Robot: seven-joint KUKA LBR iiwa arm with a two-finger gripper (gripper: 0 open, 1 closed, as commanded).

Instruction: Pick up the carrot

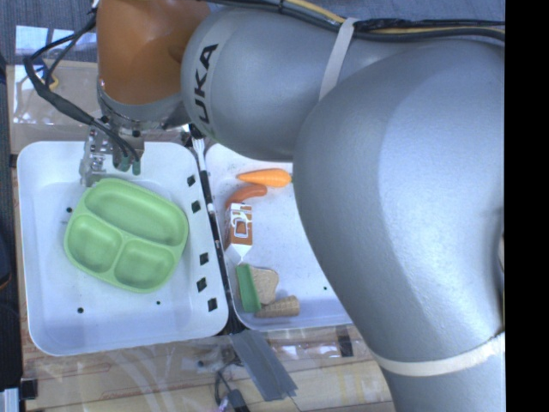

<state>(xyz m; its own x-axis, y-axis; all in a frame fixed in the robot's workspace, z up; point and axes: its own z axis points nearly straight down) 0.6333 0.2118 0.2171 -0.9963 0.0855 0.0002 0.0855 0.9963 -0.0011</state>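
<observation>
carrot [266, 178] near right bin [283, 312] top edge, gripper [107, 163] over left bin [43, 316]

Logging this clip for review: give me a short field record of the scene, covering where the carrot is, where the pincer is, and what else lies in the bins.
target: small orange carrot, lying in the right white bin near its far end
pincer: pincer over the left white bin, at the far edge of the green divided plastic plate
pincer to carrot: apart, in different bins
held: nothing seen between the fingers
right bin, other items: red sausage-shaped piece, small orange-and-white carton, green-edged sandwich piece, tan cone
</observation>
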